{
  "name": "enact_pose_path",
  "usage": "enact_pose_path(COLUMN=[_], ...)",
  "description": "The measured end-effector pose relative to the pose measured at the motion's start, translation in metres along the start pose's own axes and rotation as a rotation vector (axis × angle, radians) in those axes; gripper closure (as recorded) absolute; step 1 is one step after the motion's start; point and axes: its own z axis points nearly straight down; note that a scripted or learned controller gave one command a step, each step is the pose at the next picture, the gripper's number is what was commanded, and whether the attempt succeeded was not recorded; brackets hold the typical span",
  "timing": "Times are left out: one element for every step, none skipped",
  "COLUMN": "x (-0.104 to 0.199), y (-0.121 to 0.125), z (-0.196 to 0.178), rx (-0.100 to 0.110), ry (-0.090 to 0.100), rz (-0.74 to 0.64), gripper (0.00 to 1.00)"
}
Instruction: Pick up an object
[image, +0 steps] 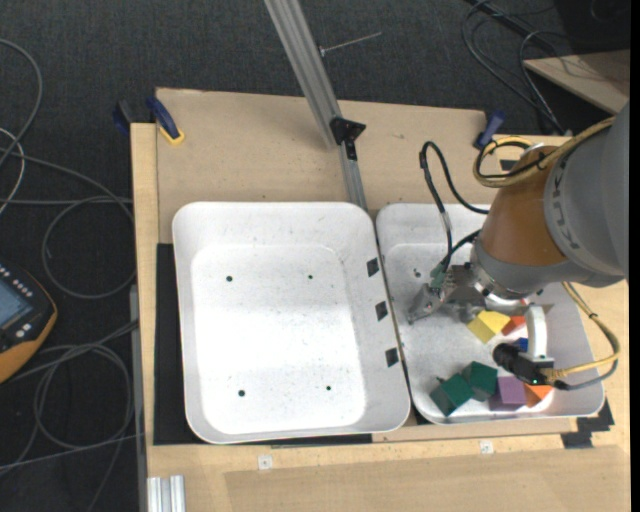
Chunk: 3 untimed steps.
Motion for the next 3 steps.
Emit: enact_pose_path(x=[0.001, 0.0, -0.001], y=[0.001, -0.001, 0.003], z=[-0.012, -0.075, -0.119], rx=[-0.005, -0.011, -0.011], ry=[0.001, -0.002, -0.002], rz=[-0.001, -0.001, -0.002], gripper=[1.0, 1.0, 1.0])
